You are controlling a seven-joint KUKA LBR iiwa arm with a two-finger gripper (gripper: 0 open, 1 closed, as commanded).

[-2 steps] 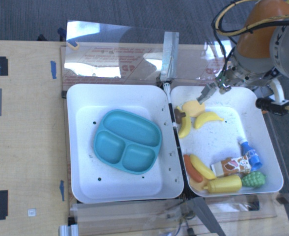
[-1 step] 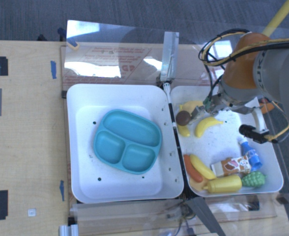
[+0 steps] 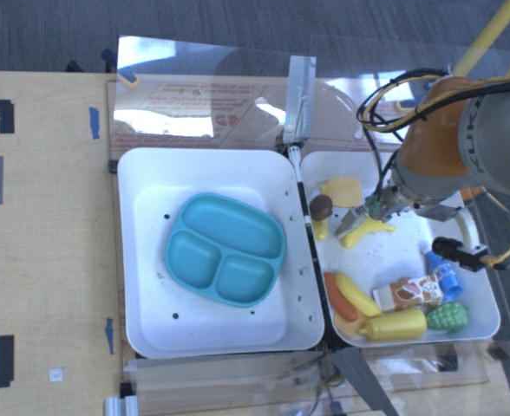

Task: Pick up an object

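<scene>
My gripper (image 3: 356,222) hangs low in the right bin (image 3: 485,297), at its upper left part, reaching in from the right. It sits right over a yellow banana-shaped toy (image 3: 372,230) and partly covers it. A brown round piece (image 3: 322,205) lies just to its left, with a flat yellow piece (image 3: 343,191) above that. Whether the gripper touches the banana toy is unclear.
The left bin (image 3: 142,232) holds a blue divided plate (image 3: 225,250). Along the right bin's front lie an orange toy (image 3: 336,295), a yellow bottle (image 3: 398,323), a brown-and-white box (image 3: 408,292), a green bumpy toy (image 3: 447,317) and a blue item (image 3: 446,276).
</scene>
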